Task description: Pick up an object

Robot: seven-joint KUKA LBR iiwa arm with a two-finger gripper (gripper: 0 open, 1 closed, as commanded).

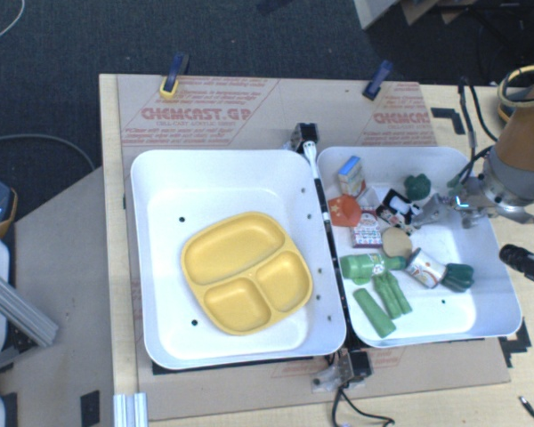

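A wooden surface (pixel 249 105), printed with red lettering, is carrying two shallow white bins side by side. The left bin (pixel 151 238) is holding a yellow divided tray (pixel 245 272) lying flat near its middle. The right bin (pixel 489 310) is holding a clutter of small things: a green bottle (pixel 367 266) lying beside green sticks (pixel 384 299), a red packet (pixel 345 210), a small blue-and-white carton (pixel 350 173), a tan disc (pixel 396 242) and a dark green piece (pixel 457 277). The arm (pixel 516 163) is reaching in from the right, with its gripper (pixel 408 213) sitting low over the middle of that clutter; whether it is released or clenched cannot be told. Two clamps, one yellow (pixel 171 82) and one blue (pixel 376 81), are gripping the surface's far edge. Dark carpet (pixel 62 52) is lying around the surface, with a white cable (pixel 9 12) looping on it at the upper left.
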